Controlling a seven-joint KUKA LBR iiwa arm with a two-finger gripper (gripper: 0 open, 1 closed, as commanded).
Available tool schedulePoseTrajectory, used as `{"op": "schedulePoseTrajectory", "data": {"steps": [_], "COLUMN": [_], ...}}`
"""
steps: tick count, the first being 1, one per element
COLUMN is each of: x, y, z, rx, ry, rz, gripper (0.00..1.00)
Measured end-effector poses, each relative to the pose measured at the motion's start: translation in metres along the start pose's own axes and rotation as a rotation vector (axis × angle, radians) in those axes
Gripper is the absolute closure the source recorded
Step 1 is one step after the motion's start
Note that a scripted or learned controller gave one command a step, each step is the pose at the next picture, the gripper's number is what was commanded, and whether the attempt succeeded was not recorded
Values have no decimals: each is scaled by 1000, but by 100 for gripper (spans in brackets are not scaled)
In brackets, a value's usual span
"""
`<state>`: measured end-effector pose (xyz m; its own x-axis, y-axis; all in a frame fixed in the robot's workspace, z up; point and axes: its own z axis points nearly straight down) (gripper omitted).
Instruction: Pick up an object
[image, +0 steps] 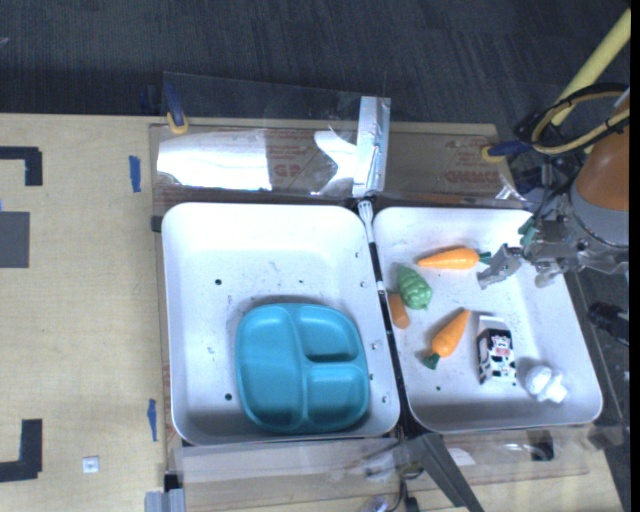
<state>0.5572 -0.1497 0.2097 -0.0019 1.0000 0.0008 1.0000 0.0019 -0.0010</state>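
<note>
Wooden bench (70, 330) with two white bins: left bin (190, 250) has a blue tray (300, 367). Right bin (575, 350) holds two carrots (448, 260) (449, 336), a green veggie (414, 288) and a cow-print carton (496, 357). Gripper (497, 266) hangs just right of the top carrot, fingers apart, nothing in them.

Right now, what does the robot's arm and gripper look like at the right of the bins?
The arm is grey with an orange band above the wrist. Yellow and black cables loop above it. The gripper is pale grey metal with slim fingers over the right bin.
</note>
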Motion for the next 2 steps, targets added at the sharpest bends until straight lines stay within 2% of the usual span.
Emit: {"op": "schedulePoseTrajectory", "data": {"steps": [1,2], "x": [29,47], "y": [-33,-64], "z": [94,123], "rx": [-9,-8], "ry": [-2,-2], "rz": [130,33], "gripper": [0,0]}}
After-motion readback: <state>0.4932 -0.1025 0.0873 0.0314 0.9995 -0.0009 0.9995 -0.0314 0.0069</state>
